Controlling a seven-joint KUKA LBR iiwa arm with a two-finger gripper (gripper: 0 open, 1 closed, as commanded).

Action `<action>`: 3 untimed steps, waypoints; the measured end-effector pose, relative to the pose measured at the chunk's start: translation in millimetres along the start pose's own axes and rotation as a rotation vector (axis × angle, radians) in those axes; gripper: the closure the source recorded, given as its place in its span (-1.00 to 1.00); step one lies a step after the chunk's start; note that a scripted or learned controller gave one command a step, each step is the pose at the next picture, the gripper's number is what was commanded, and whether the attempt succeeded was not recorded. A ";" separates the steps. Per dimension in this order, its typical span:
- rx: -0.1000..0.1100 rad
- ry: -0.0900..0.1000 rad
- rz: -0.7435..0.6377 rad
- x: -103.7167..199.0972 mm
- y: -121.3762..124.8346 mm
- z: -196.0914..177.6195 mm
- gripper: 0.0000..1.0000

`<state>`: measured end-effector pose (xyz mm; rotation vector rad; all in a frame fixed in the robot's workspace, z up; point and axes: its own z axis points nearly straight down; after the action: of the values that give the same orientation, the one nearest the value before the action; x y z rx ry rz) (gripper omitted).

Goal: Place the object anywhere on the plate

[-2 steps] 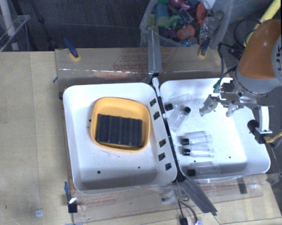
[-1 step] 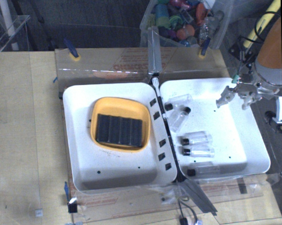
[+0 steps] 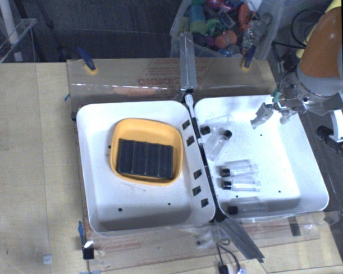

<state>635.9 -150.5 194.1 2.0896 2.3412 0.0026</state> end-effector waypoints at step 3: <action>-0.001 0.000 -0.559 -40.0 -23.5 16.5 -1.00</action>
<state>617.1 -192.9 177.6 1.3617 2.8264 0.0026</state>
